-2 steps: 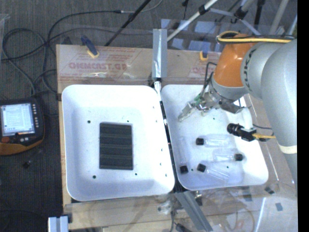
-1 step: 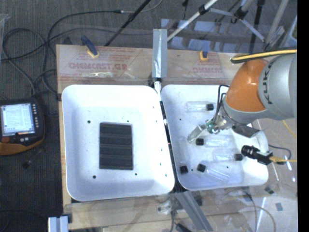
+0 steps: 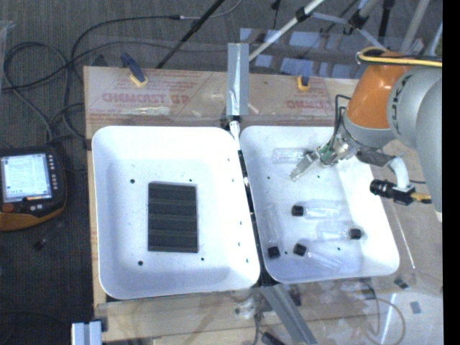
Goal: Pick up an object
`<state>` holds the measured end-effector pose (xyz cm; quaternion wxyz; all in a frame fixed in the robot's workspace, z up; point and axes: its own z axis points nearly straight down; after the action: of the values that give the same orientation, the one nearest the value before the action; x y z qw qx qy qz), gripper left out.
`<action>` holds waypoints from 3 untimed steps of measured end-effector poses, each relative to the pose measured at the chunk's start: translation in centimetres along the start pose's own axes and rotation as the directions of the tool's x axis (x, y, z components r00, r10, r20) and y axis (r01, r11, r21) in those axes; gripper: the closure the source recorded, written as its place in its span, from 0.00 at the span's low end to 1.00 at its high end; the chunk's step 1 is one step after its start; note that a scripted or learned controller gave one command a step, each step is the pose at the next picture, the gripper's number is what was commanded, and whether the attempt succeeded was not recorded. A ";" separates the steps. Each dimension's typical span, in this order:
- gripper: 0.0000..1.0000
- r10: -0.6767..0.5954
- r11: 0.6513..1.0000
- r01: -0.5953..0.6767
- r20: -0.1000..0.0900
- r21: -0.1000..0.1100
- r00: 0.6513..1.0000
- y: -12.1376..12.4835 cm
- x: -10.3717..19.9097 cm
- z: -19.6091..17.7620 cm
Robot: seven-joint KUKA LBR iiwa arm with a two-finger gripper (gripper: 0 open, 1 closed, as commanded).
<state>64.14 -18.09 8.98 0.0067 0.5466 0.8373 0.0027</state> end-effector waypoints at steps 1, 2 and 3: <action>0.00 -0.007 1.000 0.007 -0.001 0.008 1.000 3.0 0.9 0.1; 0.00 -0.059 0.998 0.059 0.003 0.011 0.998 4.6 4.7 0.0; 1.00 -0.062 0.998 0.062 0.001 0.018 0.998 4.4 4.7 -0.8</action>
<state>66.26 -12.05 9.76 0.0023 0.5206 0.8538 -0.0055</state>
